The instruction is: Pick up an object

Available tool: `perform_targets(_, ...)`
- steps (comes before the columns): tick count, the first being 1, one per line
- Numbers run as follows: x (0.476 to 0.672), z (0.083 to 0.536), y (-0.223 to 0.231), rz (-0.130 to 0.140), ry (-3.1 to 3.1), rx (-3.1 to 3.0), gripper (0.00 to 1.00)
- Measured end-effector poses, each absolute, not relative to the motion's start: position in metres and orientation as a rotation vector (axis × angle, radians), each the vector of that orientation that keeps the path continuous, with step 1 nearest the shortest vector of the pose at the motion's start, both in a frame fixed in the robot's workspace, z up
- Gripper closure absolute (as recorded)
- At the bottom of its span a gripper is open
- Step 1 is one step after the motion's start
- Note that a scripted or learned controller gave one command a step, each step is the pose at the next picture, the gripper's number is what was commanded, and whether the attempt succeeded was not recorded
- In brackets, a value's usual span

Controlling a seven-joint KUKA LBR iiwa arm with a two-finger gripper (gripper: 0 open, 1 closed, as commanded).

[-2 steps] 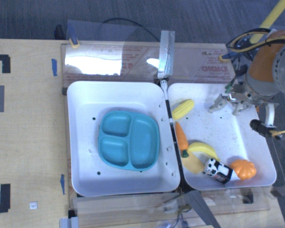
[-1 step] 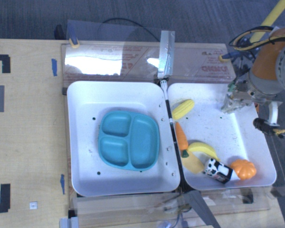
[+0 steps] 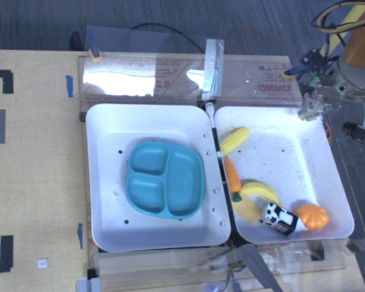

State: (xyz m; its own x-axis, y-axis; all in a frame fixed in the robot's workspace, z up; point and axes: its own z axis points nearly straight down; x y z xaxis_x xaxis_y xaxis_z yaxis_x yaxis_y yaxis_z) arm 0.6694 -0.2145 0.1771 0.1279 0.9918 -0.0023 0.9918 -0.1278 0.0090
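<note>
The right bin (image 3: 304,157) holds several toys. A yellow corn cob (image 3: 234,139) lies at its far left, and an orange carrot (image 3: 232,174) runs along the left wall. A yellow banana (image 3: 259,192) curves near the front, with a black-and-white cow toy (image 3: 278,218) just in front of it. An orange fruit (image 3: 311,216) sits at the front right. My gripper (image 3: 308,110) hangs over the bin's far right corner, well away from all the toys, with nothing seen in it.
The left bin (image 3: 109,132) carries a blue divided plate (image 3: 165,179) in its middle. A clear panel (image 3: 170,78) and a taped post (image 3: 213,69) stand behind the bins. Yellow cables (image 3: 340,17) loop around the arm at the upper right.
</note>
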Motion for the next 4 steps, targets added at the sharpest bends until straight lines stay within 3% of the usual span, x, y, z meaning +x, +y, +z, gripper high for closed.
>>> perform_targets(1, 0.656, 0.206, -0.153, 0.002, 2.112, 2.327, 1.00)
perform_targets(2, 0.668, 0.220, -0.068, 0.005, 2.254, 2.186, 1.00)
perform_targets(3, 0.670, 0.229, -0.069, 0.005, 2.253, 2.184, 1.00)
perform_targets(4, 0.667, 0.226, -0.011, -0.002, 2.275, 2.171, 1.00)
